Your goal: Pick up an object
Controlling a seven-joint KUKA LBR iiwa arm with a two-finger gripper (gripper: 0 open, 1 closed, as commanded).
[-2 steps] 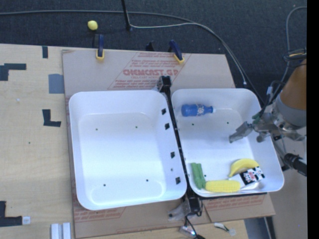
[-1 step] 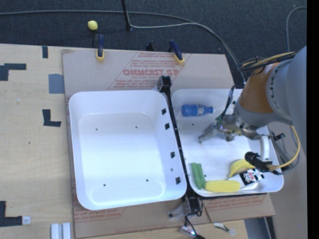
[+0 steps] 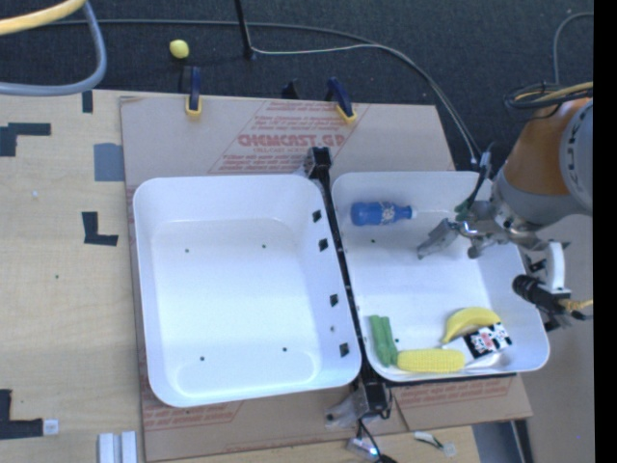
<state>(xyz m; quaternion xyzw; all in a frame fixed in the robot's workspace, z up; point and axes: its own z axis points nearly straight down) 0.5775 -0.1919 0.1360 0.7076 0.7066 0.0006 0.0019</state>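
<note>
Corn (image 3: 430, 360), banana (image 3: 469, 322), blue bottle (image 3: 381, 213) share the right bin (image 3: 424, 273); hand (image 3: 453, 237) perhaps released, holding nothing.

- Both bins (image 3: 231, 287) are plain white, joined by black clips.
- The bottle (image 3: 380, 213) is blue.
- The banana (image 3: 469, 321) is yellow, and so is the corn cob (image 3: 430, 360).
- A green piece (image 3: 384, 340) lies by the corn.
- A small box (image 3: 487, 340) shows black, white and red print.
- The cardboard sheet (image 3: 280, 138) is tan with red lettering.
- The arm (image 3: 549, 167) is grey with an orange band.
</note>
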